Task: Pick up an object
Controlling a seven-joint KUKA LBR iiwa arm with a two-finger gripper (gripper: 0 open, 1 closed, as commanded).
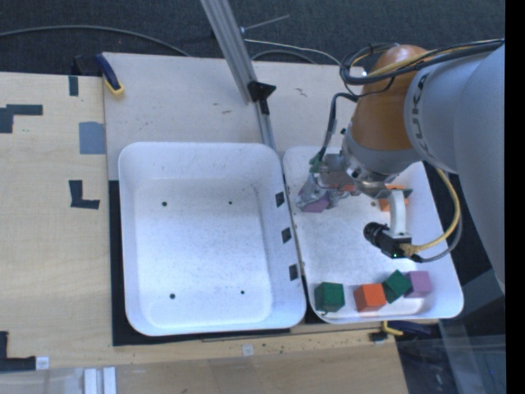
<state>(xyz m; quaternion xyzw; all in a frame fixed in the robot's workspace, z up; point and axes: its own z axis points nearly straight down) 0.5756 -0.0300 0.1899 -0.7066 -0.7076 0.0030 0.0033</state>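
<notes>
Mauve block (pixel 315 204), small and purplish, lay near the upper left of the right white bin (pixel 435 306), directly under the gripper (pixel 318 189). Fingers appeared to straddle it; whether closed, cannot tell. Four other small cubes sat well apart along the bin's lower edge.

You see the gripper (pixel 316 194) low over the right bin (pixel 439 302) near its left wall, a purple block (pixel 314 205) at its tip, while two green blocks (pixel 330 295), an orange block (pixel 369 297) and a lilac block (pixel 421 282) line the front edge.
</notes>
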